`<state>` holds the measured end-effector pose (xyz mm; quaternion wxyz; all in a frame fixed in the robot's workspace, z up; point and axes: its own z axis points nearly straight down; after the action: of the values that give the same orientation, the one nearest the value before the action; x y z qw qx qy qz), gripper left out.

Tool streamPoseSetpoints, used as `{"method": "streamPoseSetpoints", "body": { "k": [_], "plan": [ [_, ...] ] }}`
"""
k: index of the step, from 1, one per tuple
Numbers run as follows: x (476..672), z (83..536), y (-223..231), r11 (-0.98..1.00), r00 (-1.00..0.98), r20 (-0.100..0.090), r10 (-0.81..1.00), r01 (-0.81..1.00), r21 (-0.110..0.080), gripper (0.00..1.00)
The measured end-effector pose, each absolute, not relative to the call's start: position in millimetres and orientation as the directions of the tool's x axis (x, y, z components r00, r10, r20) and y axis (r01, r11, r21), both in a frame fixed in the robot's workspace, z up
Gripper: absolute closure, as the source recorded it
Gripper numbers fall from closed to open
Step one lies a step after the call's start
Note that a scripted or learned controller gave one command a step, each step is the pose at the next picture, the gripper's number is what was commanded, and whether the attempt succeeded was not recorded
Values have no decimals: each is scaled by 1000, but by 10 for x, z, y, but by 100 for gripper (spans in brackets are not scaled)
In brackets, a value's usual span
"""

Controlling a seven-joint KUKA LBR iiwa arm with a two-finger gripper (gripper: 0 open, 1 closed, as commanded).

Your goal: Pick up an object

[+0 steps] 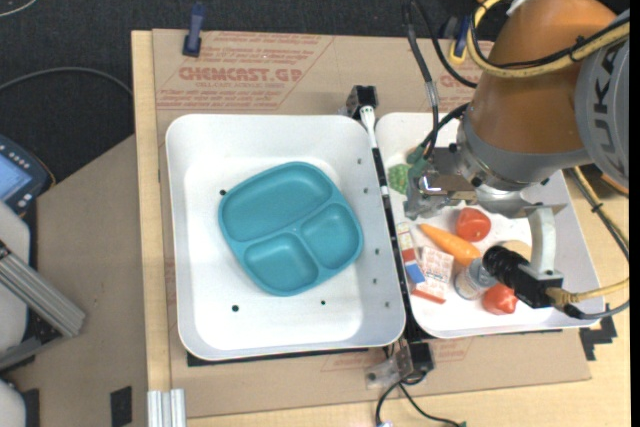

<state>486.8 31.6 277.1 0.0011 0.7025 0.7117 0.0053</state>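
Gripper [432, 183] hangs low over the far left part of the right bin [560, 315], tucked under the arm's bulky orange wrist [540, 65]. Whether it is released or clenched I cannot tell, and nothing can be seen held in it.

The wrist hides much of that bin, so a descent could land on something out of sight. The left bin [190, 215] carries a teal divided plate [290, 227], well apart from the gripper and no likely target. The bins' shared rim [385, 215] lies just left of the gripper, and a slightly offset drop could strike it.

The right bin's contents crowd together: an orange carrot [450, 242], a red tomato [474, 223] touching it on the far side, a small red-and-white packet [433, 267] just near of it, and a green piece [400, 179] beside the gripper. A closing grasp could wedge two things at once or nudge the round tomato away.

The carrot, in my judgement the readiest pick, lies flat in the right bin's left half. Its long axis runs diagonally from far-left to near-right, with the narrow tip pointing far-left. Closing along that axis would likely slip off.
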Motion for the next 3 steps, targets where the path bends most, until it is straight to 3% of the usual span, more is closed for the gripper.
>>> {"method": "streamPoseSetpoints", "body": {
  "k": [1,2,3],
  "plan": [
    [4798,3934,1256,14,-14,7,1000,1000,15,100],
    [4799,3968,1190,2,-2,0,1000,1000,3,100],
    [4799,4426,596,-6,6,0,1000,1000,8,100]
  ]
}}
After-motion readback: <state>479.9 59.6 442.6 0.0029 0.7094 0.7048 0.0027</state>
